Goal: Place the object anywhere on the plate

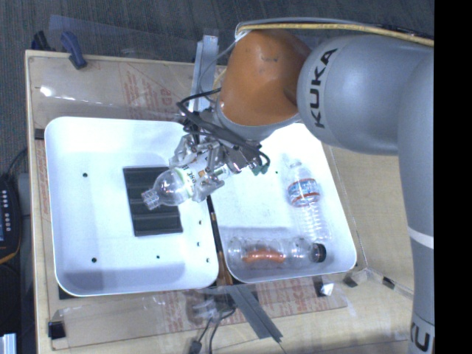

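A clear plastic bottle lies tilted with its neck pointing left, over the right upper part of the black rectangular plate in the left bin. My gripper hangs below the orange wrist band, at the bins' shared edge, and its fingers are shut on the bottle's wide end. The bottle covers the plate's upper right corner. I cannot tell whether the bottle touches the plate or hangs just above it.
The right bin holds a labelled water bottle standing along its right side and a clear bottle with something orange inside lying along its front wall. The large grey arm covers the back right of the bench.
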Tool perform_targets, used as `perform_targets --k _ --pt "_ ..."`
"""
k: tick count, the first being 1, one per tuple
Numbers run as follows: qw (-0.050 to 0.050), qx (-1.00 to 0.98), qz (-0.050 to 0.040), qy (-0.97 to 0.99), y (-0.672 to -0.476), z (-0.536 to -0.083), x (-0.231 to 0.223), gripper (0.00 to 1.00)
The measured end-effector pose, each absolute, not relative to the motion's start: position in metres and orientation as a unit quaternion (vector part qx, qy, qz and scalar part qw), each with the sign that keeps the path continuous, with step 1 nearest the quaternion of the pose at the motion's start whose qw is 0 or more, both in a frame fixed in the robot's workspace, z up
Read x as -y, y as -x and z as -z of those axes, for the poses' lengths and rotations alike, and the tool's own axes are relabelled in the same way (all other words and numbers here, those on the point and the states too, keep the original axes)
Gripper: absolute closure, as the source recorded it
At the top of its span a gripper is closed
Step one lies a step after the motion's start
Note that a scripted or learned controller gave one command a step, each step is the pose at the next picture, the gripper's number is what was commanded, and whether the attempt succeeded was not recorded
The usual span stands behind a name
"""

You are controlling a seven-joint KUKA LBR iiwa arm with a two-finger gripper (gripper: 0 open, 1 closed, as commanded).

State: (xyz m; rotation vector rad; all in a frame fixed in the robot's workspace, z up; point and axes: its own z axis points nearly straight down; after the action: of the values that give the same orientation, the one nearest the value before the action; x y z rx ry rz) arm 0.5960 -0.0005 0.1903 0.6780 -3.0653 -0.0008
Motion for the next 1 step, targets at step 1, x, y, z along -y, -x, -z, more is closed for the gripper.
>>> perform_targets --k 1 --pt "0.002 0.956 0.0006 -0.294 -0.5759 -0.1912 0.0175 1.00"
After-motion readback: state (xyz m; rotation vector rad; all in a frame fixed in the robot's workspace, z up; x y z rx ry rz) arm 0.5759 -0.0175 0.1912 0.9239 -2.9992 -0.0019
